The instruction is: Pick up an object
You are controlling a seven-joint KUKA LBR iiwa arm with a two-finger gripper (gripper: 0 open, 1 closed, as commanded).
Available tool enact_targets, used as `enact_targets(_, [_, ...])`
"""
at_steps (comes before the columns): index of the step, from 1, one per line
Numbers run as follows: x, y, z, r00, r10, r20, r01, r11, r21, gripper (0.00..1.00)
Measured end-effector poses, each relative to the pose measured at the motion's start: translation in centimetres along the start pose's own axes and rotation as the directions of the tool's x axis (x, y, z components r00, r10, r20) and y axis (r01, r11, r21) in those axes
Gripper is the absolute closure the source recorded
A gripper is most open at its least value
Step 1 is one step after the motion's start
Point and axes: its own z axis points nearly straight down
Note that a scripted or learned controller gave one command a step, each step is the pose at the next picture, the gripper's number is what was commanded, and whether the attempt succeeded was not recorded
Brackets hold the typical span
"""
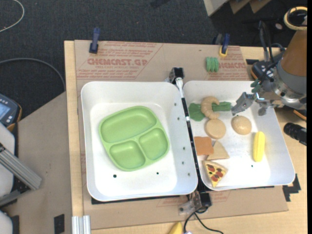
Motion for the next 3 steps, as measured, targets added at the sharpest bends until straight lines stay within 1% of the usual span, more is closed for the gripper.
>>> enact_targets(1, [7.4,-6.2,-4.9,1.0,-0.004,-0.003,0.004,1.0,0.004,0.0])
enact_targets(2, [14.1,-8.0,5.4,1.0,-0.004,-0.003,0.004,1.0,0.007,0.0])
enact_targets(3, [13.7,-7.9,4.0,1.0,0.001,0.0,-0.001,1.0,-0.002,1.0])
